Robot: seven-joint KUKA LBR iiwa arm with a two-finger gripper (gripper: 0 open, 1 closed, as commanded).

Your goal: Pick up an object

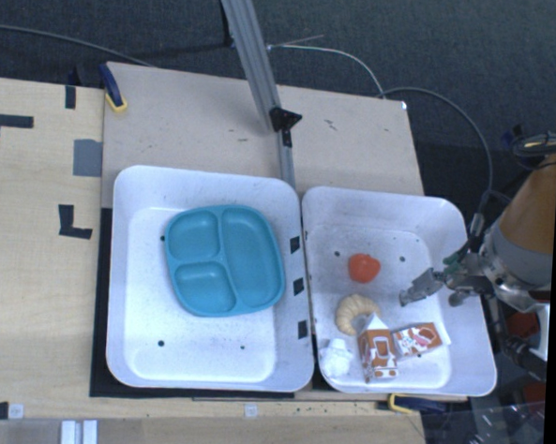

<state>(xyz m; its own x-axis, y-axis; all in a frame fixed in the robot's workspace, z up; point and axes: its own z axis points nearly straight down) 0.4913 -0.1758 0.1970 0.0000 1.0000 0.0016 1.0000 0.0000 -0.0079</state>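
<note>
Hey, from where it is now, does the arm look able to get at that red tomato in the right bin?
Probably yes. The pincer hangs over the right bin, to the right of the red tomato, with bare bin floor between them. The croissant and orange packet lie nearer the camera, off that path.
</note>
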